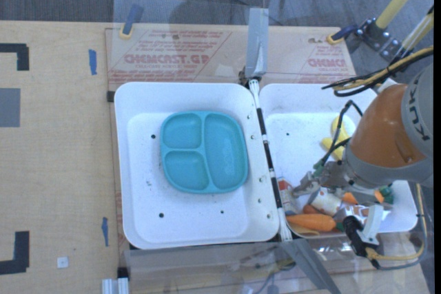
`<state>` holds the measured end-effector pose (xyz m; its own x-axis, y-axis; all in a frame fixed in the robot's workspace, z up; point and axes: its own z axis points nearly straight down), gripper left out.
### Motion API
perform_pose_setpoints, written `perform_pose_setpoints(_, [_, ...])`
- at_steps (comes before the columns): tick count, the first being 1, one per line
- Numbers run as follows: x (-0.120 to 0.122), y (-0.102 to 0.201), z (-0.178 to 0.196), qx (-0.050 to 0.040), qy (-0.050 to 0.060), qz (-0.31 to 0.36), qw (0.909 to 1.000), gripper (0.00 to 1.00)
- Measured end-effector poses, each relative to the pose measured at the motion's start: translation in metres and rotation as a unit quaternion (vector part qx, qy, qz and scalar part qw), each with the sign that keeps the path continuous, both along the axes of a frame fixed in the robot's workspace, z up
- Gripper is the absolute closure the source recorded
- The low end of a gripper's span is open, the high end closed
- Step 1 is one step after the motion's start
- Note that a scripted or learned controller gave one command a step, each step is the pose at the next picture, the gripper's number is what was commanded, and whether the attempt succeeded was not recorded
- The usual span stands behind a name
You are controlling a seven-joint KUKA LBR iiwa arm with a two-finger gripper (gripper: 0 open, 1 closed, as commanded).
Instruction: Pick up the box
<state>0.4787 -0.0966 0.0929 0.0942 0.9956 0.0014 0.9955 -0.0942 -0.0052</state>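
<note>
My gripper (pixel 311 191) is low in the right bin (pixel 298 101), near its front left corner, among a cluster of small items. The grey arm with its orange band (pixel 386 134) covers much of that bin. Right beside the gripper lies a small pale block with a red end (pixel 329 204), which may be the box; it is partly hidden and I cannot tell whether the gripper touches it. An orange carrot-shaped piece (pixel 311 222) lies just in front, against the bin's front wall.
A yellow item (pixel 337 135) peeks out from behind the arm further back in the right bin. The left bin (pixel 131 169) holds a teal divided plate (pixel 204 151). A ridge between the bins (pixel 265 155) runs close to the gripper's left.
</note>
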Motion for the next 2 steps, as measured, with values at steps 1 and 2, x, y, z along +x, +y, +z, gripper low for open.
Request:
perform_pose_setpoints(1, [0.105,-0.018,-0.006,-0.0028,-0.007,-0.145,0.9894,0.00])
perform_pose_setpoints(2, [0.034,-0.015,-0.005,-0.0008,-0.006,-0.182,0.9832,0.00])
